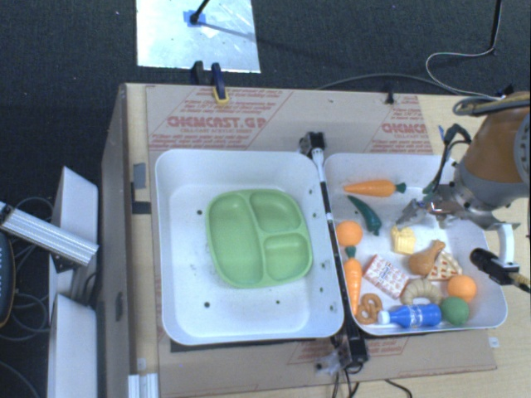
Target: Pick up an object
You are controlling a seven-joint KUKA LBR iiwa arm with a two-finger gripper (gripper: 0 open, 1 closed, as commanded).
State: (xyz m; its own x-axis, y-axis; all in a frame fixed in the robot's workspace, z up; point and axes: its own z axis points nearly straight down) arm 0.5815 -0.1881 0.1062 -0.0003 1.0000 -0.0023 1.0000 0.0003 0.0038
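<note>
The right bin [496, 303] holds several toy foods: a long carrot [372, 188], a dark green pepper [365, 214], an orange [349, 233], a small carrot [353, 277], a yellow cheese block [404, 240], a drumstick [425, 258], a red-and-white packet [384, 275], a waffle piece [449, 267], a croissant [420, 289], a pretzel [369, 308], a blue bottle [412, 315], an orange ball [461, 287] and a green ball [454, 309]. My gripper [417, 211] hangs over the bin's upper right part, just beyond the cheese block. Nothing visible is held.
The left bin [178, 222] holds a green divided plate [259, 237]. A black clamp and rail [325, 197] run between the two bins. The arm's orange band [496, 143] and a black bracket [498, 268] hang over the right bin's right edge.
</note>
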